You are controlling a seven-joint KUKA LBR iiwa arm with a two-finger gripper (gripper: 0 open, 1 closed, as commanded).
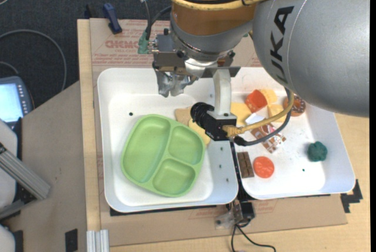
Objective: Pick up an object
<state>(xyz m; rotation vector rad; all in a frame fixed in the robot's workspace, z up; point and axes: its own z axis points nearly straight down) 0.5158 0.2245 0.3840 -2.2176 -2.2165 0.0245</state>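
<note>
Two white bins [111, 145], green divided plate [163, 155] left, jaws [174, 85] above, state unclear.

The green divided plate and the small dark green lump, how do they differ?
The green divided plate is light lime green; the dark green lump is a deep teal green. The plate is far larger, filling much of the left bin, while the lump is a small blob in the right bin. The plate is flat with three compartments; the lump is rounded and solid. Both are green and lie untouched by the arm.
</note>
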